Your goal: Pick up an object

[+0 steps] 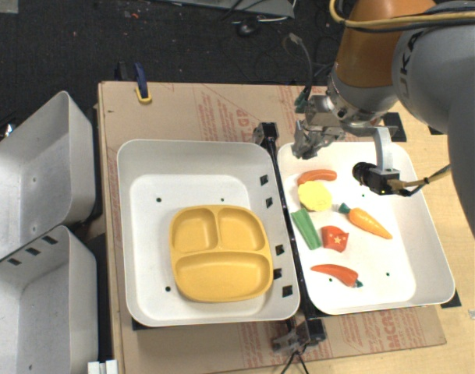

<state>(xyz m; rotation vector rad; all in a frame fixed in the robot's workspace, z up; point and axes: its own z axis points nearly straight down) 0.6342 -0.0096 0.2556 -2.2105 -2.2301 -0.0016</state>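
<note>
A brown desk point(190, 107) seen from above carries two shallow white bins side by side, their inner rims touching down the middle of the frame.

The left bin point(143, 162) holds a yellow divided plate point(220, 252). It lies flat toward the bin's lower right, with a strip of bare white floor above it and to its left.

The right bin point(424, 263) holds six toy foods, mostly toward its left half:
- A red sausage point(317, 176) lies highest.
- A yellow round piece point(316, 197) sits just beneath the sausage.
- A green strip point(305, 228) lies near the left wall.
- A small red piece point(335, 238) sits just beside the green strip.
- An orange carrot point(368, 222) angles toward the right, apart from the others.
- A red chili point(334, 273) lies lowest.

White floor lies bare along the bin's right side and lower edge.

The grey arm point(424, 45) with its orange band comes in from the upper right of the frame. Its end effector point(306, 145) hangs over the upper left corner of the right bin, close to the rim and above the sausage. Whether it is spread or pressed together cannot be told from this angle, and nothing can be seen gripped in it.
</note>
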